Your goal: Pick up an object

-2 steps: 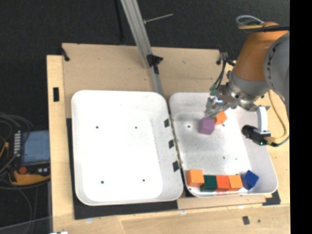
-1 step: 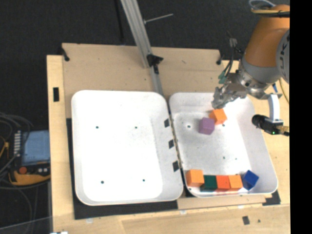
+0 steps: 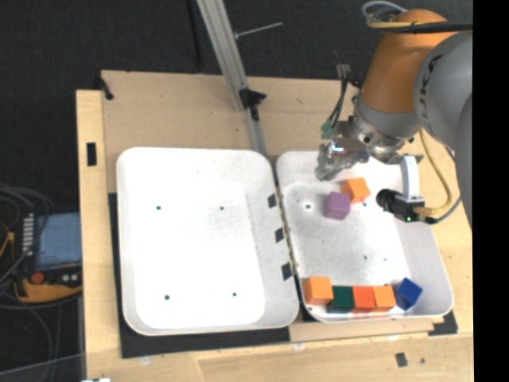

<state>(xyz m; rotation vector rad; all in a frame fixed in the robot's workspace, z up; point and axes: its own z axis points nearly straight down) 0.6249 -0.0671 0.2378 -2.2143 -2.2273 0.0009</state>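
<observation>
The purple block [image 3: 337,206] is the thing I would go for. It sits in the right bin [image 3: 421,253], near the far end, out on the bare white floor. An orange block [image 3: 355,189] lies just beside it, a bit farther back. My claw [image 3: 332,162] hangs over the far corner of that bin, close to both blocks but not touching them. I can't tell how it is set, and I see nothing in it.

I think the purple block is light and hard, like a toy cube. It should not squash or break. Its sides look flat and smooth, so it may slip if I pinch a corner. I would take it by two flat sides facing each other, down low, and keep away from the orange block.

More blocks sit in a row at the near wall: orange [image 3: 318,289], green [image 3: 343,298], orange [image 3: 364,297], orange [image 3: 385,296] and blue [image 3: 408,291]. They are packed tight and harder to grab.
</observation>
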